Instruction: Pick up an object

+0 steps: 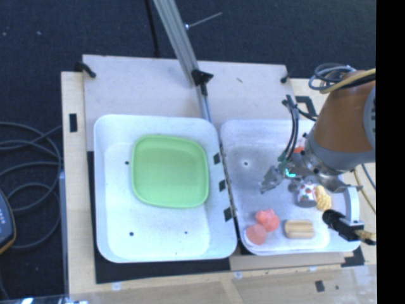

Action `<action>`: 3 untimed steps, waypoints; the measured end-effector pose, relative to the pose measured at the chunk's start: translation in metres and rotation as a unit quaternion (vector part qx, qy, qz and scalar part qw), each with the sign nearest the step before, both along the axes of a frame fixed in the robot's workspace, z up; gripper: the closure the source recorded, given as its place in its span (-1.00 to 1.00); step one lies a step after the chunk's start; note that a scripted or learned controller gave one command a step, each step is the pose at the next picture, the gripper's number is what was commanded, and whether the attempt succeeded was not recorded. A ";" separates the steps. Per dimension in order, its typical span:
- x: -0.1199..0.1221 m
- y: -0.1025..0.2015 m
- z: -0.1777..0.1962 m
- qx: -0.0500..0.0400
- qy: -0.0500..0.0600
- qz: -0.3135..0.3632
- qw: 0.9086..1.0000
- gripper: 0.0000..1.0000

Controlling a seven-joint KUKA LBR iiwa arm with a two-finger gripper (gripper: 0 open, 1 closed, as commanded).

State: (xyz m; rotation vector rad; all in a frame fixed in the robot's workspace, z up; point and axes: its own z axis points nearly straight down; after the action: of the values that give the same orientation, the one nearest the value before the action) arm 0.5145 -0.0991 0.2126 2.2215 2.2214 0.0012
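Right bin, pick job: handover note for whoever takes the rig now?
Gripper: low over the right bin, mid-bin; nothing seen between its fingers.
Objects: red pieces and tan block lie at that bin's near edge; a yellow item sits by the arm's wrist. Green plate lies in the left bin.
Done: no pick visible.
Left: grasp and lift one object.
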 end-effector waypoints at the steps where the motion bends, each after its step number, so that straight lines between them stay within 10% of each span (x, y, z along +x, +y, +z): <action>1: 0.000 0.000 0.000 0.000 0.000 0.000 1.000 -1.00; 3: 0.005 -0.008 -0.106 0.000 0.002 -0.001 1.000 -1.00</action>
State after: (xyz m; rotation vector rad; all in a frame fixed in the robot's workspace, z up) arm 0.5193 -0.1075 0.1070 2.2248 2.2224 -0.0046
